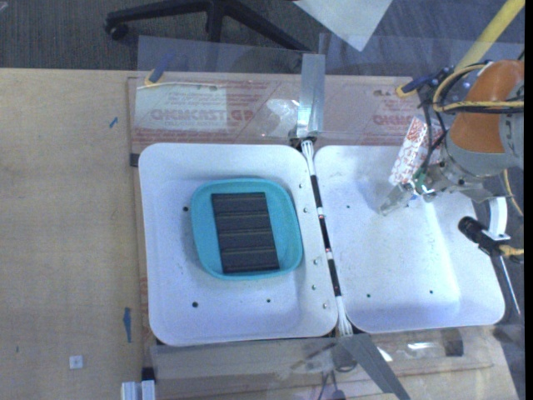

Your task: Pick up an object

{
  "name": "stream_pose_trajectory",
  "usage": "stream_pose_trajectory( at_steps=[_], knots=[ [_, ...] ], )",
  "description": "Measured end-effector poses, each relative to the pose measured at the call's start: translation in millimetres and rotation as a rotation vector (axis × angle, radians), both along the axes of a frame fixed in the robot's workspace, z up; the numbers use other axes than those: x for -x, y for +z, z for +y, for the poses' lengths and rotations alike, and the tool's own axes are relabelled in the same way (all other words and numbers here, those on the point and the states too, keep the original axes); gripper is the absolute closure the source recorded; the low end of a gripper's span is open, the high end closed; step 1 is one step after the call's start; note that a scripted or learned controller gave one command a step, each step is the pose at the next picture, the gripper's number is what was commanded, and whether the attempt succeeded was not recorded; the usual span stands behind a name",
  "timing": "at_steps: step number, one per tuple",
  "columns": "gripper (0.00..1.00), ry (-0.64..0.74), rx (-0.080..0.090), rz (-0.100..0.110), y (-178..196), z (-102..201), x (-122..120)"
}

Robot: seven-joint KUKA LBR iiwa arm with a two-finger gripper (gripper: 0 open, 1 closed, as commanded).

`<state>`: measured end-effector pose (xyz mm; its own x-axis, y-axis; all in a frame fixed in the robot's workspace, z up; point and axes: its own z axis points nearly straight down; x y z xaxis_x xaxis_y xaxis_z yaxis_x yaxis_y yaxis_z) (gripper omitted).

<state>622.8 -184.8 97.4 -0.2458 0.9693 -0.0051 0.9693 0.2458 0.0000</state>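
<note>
Bench: pale wood, bearing two shallow white bins side by side, with carpet and the legs of an office chair [218, 7] seen beyond the far edge.
Hidden or unclear: the arm [487, 119] is cut off at the right edge of the view; the fingertips are small and blurred, so whether the fingers are apart or together cannot be told.
Gripper: the gripper [393, 204] is lowered over the far part of the right bin [416, 290], its tip close to or on the bin floor; contact cannot be judged.
Task's thing: a narrow red-and-white patterned packet [409, 152] is seen just beside the wrist, above the far rim of the right bin; whether it is held or merely leaning cannot be told.
Long axis: the packet's length runs from far to near, tilted slightly, its lower end towards the gripper.
Left bin: in the left bin [166, 307] a teal tray [200, 223] is seen with a dark ribbed block [244, 232] lying on it, well apart from the gripper.
Around: a clear sheet with red lettering [183, 111] lies behind the bins; a metal bracket [312, 98] stands at the divide between them.
</note>
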Motion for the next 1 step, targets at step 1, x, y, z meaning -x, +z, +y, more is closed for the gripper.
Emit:
stream_pose_trajectory(
  at_steps=[1],
  knots=[
    [1.0,0.0,-0.003,-0.002,96.2,39.7,-44.1]
  ],
)
